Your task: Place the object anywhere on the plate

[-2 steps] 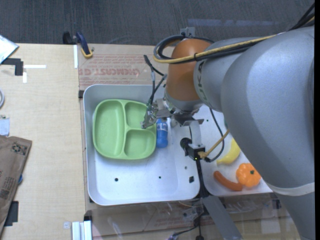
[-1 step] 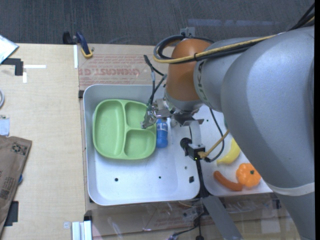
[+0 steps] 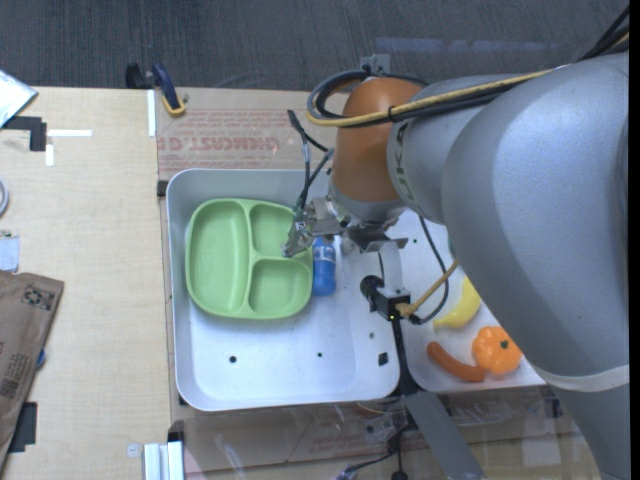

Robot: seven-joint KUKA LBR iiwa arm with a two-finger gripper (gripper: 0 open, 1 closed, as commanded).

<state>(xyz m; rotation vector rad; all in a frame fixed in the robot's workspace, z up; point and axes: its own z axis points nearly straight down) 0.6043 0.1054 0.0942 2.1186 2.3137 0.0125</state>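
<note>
The arm is reaching in low over the left bin (image 3: 200, 368), its wrist hanging at the right rim of the green divided plate (image 3: 225, 258). The jaws (image 3: 300, 236) are sitting over that rim, metal fingers (image 3: 297, 240) pointing down, but whether they are spread or closed I cannot tell, the wrist is covering too much. A blue object (image 3: 323, 268), bottle-like, is lying on the bin floor just beside the plate's right edge, touching or nearly so, not on the plate. Nothing is visibly gripped. I judge the task as not yet done. In the right bin a banana (image 3: 458, 310), a small orange pumpkin (image 3: 497, 351) and a carrot-like piece (image 3: 455, 361) are lying well apart from the plate, plainly spare stock
</note>
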